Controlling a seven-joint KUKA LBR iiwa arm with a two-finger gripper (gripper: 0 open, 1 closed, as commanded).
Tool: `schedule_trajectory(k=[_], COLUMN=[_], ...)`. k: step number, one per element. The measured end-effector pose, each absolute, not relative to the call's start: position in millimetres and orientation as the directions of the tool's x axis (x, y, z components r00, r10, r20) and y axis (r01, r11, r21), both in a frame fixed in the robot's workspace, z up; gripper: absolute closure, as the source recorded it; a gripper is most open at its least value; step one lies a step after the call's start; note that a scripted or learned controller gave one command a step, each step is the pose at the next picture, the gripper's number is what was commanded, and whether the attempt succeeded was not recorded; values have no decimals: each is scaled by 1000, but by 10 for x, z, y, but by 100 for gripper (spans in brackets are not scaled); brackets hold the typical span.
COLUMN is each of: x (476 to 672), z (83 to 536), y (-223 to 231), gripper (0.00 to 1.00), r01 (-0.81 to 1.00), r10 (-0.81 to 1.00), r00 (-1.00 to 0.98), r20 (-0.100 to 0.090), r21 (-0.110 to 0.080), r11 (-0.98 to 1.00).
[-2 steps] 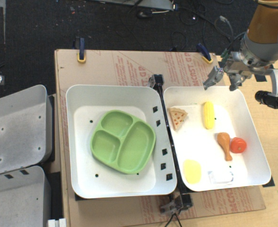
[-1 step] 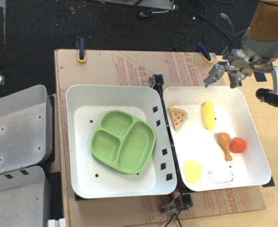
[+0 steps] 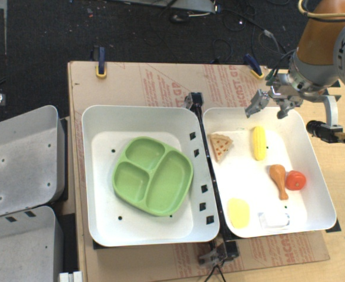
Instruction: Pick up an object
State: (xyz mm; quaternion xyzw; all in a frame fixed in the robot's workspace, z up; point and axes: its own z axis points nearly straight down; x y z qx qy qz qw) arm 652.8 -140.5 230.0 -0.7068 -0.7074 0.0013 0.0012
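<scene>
Bins sit side by side on your bench, touching along a dark middle seam with black clips. On your far left, the left bin [image 3: 96, 157] holds a green divided plate [image 3: 153, 175], tilted a little and filling most of the floor; bare white shows only as a narrow margin around it, widest along the top edge. Move across the seam to the right bin [image 3: 322, 187], where the objects lie well apart with open floor between them. A tan pizza slice [image 3: 220, 146] lies close to the seam wall. Below it, near the bottom rim, is a pale yellow rounded piece [image 3: 238, 212], and just beside that a whitish flat piece [image 3: 274, 219], hard to make out against the bin. A yellow corn cob [image 3: 258, 143] lies lengthwise near the top middle. Further right, an orange-brown drumstick [image 3: 278, 180] touches a red tomato [image 3: 295, 180]. Your gripper [image 3: 272, 104] hovers over the bin's top rim, above the corn, fingers spread apart and holding nothing.
</scene>
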Motion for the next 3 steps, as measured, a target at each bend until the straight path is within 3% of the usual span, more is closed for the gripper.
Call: schedule_trajectory(k=[1,2,3], x=[6575,6502,6526], z=[1826,1258,1405], y=[-1462,-1538,-1534], gripper=[0,0,100], r01=[1000,1000,1000], r10=[1000,1000,1000], r00=[1,2,0], r20=[0,0,-2], r21=[-4,-5,3], r11=[-1,-2,0])
